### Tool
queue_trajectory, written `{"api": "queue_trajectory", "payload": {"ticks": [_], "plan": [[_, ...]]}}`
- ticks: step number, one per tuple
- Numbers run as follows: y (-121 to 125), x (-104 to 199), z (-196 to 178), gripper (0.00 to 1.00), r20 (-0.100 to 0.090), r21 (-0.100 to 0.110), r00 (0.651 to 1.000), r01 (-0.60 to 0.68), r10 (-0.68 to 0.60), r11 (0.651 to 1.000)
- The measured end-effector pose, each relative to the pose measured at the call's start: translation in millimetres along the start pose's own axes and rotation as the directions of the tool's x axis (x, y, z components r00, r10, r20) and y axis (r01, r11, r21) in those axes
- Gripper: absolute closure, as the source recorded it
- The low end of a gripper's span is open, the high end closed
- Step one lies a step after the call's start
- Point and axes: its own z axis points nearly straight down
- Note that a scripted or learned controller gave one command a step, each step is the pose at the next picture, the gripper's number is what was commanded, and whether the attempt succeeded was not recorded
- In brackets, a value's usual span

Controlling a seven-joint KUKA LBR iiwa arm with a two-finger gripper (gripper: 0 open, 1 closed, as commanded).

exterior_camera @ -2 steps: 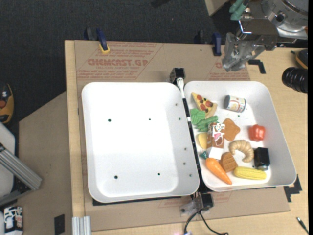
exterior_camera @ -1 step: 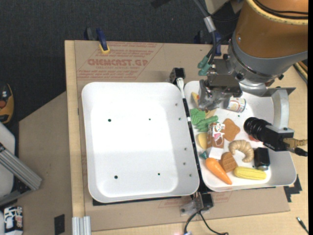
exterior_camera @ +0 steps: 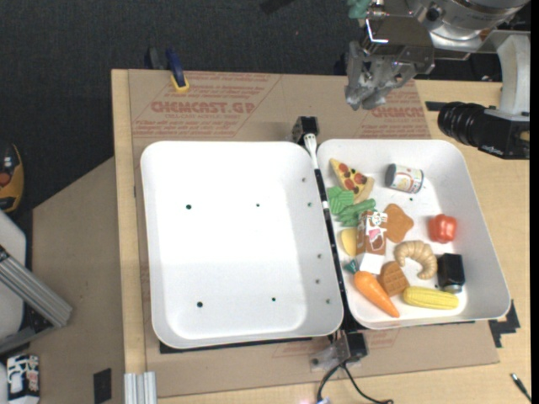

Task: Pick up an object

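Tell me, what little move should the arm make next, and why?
Probably move toward the near side and lower over the right bin. The gripper hangs above the cardboard beyond that bin, while every toy lies inside it; the small can and pizza slice are closest.

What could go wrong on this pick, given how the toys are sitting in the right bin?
1. The end effector hangs above the bench beyond the right bin, so a long descent may drift off target.
2. The toys are crowded: the carrot, corn and croissant lie close together, so a grab could snag two or nudge neighbours.
3. The can lies on its side and could roll away.
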Motion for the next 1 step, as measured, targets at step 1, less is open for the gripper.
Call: {"api": "queue_trajectory", "payload": {"ticks": [1], "plan": [[-37.8,67.9,109.6,1.00,0.006,0.028,1.000,0.006,-0.006,1.000]]}}
